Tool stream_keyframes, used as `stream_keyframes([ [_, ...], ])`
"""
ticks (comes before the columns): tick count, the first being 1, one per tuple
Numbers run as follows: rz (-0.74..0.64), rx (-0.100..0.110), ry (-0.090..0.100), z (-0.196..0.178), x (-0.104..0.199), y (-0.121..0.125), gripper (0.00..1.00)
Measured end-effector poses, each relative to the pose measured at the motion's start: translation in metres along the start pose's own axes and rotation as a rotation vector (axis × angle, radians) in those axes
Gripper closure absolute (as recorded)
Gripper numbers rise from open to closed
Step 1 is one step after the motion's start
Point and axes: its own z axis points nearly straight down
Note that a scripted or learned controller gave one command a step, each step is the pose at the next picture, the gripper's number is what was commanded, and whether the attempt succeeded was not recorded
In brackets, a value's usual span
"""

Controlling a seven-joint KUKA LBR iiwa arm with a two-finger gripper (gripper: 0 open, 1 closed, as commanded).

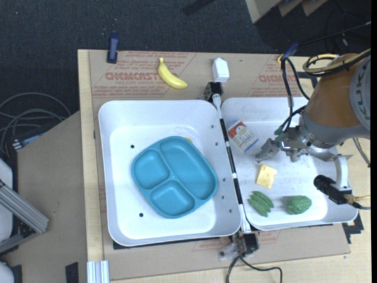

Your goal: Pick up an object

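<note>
The arm enters from the right of the frame and its gripper point(277, 147) hangs low over the right bin point(259, 108), in that bin's middle, with nothing visible between its fingers — the fingers look spread, though the slant of the view leaves that a little uncertain. Candidate objects lie close by: a small red-and-white carton point(242, 136) just to the left of the gripper, a yellow block point(266, 176) below it, and two green toy vegetables point(261, 202) point(298, 204) along the bin's lower edge. The left bin point(118, 122) holds a blue divided plate point(172, 176). The step in hand appears to be the approach, before any grasp. The next move likely calls for settling over one item — perhaps the carton — then descending and closing.
</note>
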Motion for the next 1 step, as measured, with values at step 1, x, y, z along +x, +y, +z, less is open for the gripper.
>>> stream_keyframes([
  [1, 0.002, 0.0, 0.0, 0.0387, 0.016, -0.0241, 0.0],
])
